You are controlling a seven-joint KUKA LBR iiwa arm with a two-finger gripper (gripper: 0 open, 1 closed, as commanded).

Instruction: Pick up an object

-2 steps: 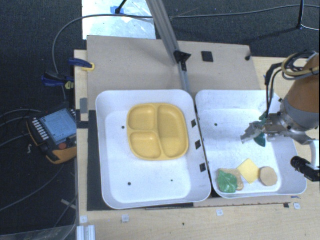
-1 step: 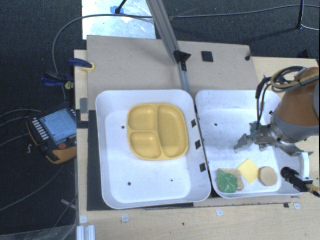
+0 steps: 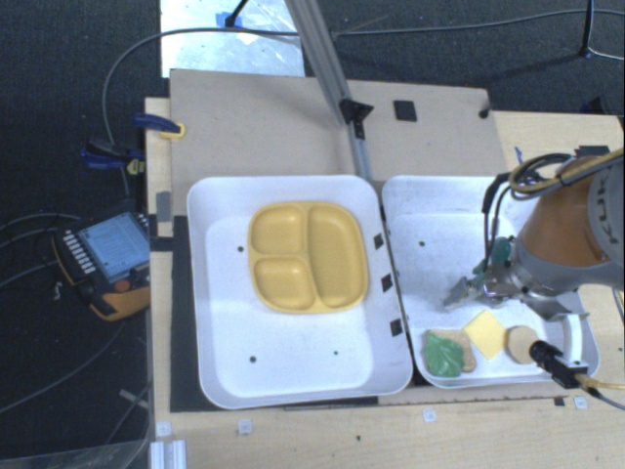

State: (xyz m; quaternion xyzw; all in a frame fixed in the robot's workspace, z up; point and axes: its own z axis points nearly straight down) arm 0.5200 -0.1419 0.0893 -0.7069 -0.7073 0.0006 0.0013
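Three small objects lie along the near edge of the right bin (image 3: 439,213): a green lump (image 3: 444,353), a yellow block (image 3: 485,334) and a tan round piece (image 3: 520,343). My gripper (image 3: 469,293) hangs low over the bin floor just above and left of the yellow block, pointing left. Nothing shows between its tips. The arm's orange band (image 3: 562,228) rises behind it on the right.
A yellow three-compartment plate (image 3: 308,256) sits in the left bin (image 3: 225,360). A metal pole (image 3: 327,57) slants down to the gap between the bins. Cables loop over the arm's wrist. A small device (image 3: 107,252) lies on the floor at left.
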